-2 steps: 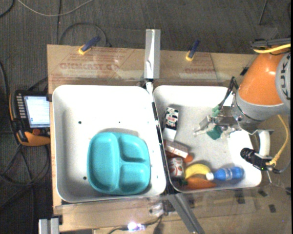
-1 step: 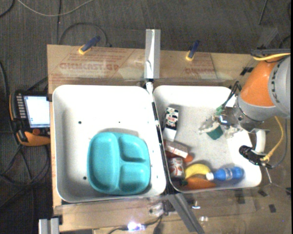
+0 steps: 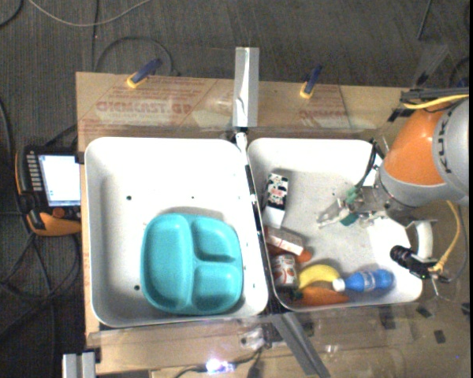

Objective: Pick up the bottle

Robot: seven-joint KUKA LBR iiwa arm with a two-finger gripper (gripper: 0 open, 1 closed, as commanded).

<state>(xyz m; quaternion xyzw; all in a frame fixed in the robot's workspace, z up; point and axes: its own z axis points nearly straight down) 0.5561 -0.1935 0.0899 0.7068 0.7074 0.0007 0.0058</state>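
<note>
Bottle (image 3: pixel 368 281) lies on its side along the right bin's (image 3: pixel 315 150) near edge, beside a banana (image 3: pixel 318 275); gripper (image 3: pixel 340 213) hovers above, jaw state indiscernible.

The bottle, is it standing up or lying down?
Lying down: the bottle rests on its side in the right bin, beside the banana.

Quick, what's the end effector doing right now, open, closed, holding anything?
End effector: open, holding nothing, over the right bin, apart from the bottle.
</note>
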